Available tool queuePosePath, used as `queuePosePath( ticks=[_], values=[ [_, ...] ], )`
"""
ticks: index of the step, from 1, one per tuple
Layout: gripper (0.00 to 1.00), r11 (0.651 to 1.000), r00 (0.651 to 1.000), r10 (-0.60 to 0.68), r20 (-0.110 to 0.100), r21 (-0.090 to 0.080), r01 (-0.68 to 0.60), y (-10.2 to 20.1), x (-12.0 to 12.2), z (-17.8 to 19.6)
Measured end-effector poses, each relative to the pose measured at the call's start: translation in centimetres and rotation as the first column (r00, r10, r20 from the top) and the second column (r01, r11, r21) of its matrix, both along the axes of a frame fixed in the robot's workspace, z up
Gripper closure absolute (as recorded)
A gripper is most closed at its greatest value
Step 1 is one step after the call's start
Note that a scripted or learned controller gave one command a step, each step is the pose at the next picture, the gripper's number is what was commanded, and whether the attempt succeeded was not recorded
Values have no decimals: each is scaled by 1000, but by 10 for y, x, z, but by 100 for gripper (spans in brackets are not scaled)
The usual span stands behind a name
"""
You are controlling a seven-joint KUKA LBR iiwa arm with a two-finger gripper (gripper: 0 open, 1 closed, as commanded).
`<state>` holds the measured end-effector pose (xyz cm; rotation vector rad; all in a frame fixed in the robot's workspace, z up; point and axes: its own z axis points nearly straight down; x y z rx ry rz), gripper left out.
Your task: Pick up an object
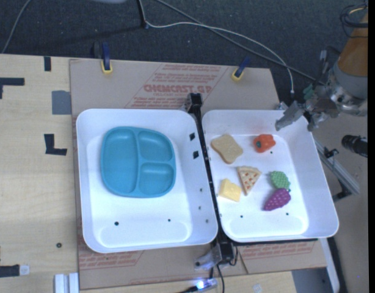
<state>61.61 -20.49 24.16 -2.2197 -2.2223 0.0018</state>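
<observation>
The right bin (pixel 316 182) holds several toy foods: a tan bread slice (pixel 227 148), a red-orange pepper (pixel 264 142), a waffle wedge (pixel 248 178), a yellow cheese piece (pixel 230 190), a green piece (pixel 279 179) and a purple grape bunch (pixel 276 199). My gripper (pixel 295 118) hangs over the bin's far right corner, up and right of the pepper. Its two fingers are spread apart with nothing between them.
The left bin (pixel 90 182) holds a blue divided plate (pixel 138 162). A black divider (pixel 203 157) runs between the bins. Both bins rest on a cardboard sheet (pixel 169 87) held by clamps. Cables cross the dark floor behind.
</observation>
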Motion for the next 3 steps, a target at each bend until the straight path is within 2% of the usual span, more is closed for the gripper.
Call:
queuePosePath(
  ticks=[1,2,3],
  values=[
    [100,1000,1000,2,1,-1,-2,1,0,10],
    [100,1000,1000,2,20,-6,-2,14,-29,202],
    [100,1000,1000,6,14,-2,-6,70,1,300]
  ],
)
